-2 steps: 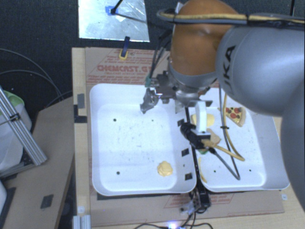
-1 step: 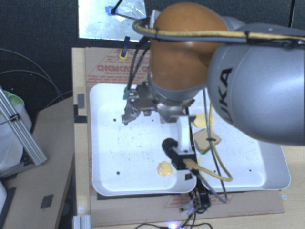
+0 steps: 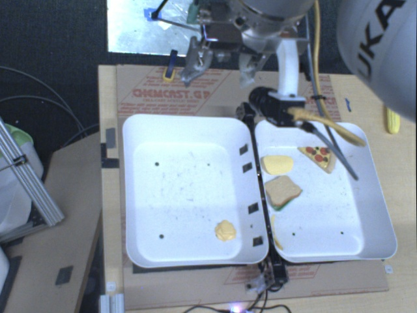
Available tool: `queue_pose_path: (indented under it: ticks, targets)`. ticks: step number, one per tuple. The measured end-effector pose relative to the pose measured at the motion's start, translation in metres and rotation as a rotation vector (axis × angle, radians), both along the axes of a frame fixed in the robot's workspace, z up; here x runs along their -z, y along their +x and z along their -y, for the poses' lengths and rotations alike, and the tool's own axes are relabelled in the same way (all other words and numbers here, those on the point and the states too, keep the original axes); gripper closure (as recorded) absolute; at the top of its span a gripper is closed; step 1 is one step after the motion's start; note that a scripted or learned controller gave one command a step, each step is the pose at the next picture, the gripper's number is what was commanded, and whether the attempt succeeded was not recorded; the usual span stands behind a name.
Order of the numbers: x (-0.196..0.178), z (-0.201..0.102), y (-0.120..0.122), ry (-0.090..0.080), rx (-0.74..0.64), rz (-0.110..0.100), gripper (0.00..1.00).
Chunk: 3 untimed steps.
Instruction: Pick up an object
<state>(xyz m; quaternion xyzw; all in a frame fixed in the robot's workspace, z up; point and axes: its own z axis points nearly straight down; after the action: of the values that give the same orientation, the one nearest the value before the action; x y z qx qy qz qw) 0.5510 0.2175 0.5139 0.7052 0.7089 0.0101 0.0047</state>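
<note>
Lying apart, one sandwich (image 3: 282,192), one pizza slice (image 3: 318,155)

bright overhead light, white bins (image 3: 189,132) glaring, slightly soft.

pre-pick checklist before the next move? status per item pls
1. The gripper open, holding nothing: ok.
2. It is over a target: not ok, it hangs above the brown cardboard behind the bins.
3. Small yellow lump alone in the left white bin: ok.
4. Tan bread slice with green edge clear of the flat yellow oval piece, right white bin: cannot tell, very close.
5. Triangular pizza slice clear of the thin grey rod: cannot tell.
</note>
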Motion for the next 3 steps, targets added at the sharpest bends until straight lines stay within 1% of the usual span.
queue_pose_path:
  ticks: [1,2,3]
  targets:
    - [0.064,-0.018,-0.059,-0.008,-0.002,-0.026,0.0]
    - [-0.012,-0.017,-0.064,-0.003,-0.001,-0.012,0.0]
    - [-0.019,-0.017,-0.064,-0.005,-0.007,-0.016,1.0]
